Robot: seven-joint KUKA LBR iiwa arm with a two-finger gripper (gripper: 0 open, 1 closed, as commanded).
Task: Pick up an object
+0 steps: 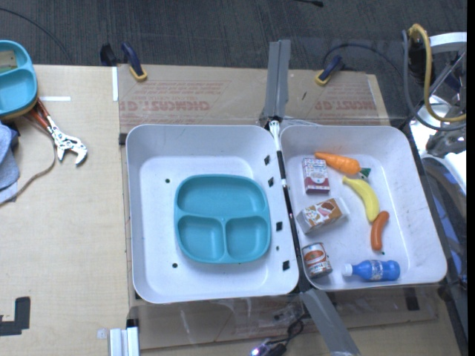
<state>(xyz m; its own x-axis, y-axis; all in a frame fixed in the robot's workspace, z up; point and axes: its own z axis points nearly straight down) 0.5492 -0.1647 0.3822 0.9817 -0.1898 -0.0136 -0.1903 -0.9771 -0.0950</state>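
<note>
The 7 candidate items, including carrot [338, 162], banana [364, 196] and blue bottle [374, 271], lie crowded in the right bin [423, 199]; gripper state cannot be determined, and tight spacing could cause a missed grasp.

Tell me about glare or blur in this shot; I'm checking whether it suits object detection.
Camera view: lighting is even and soft, with faint shadows under the teal three-compartment plastic plate; the glossy white right-hand bin shows mild sheen on its floor; the yellow toy banana and blue plastic bottle are sharp; the bright area at the upper right edge is overexposed.
</note>
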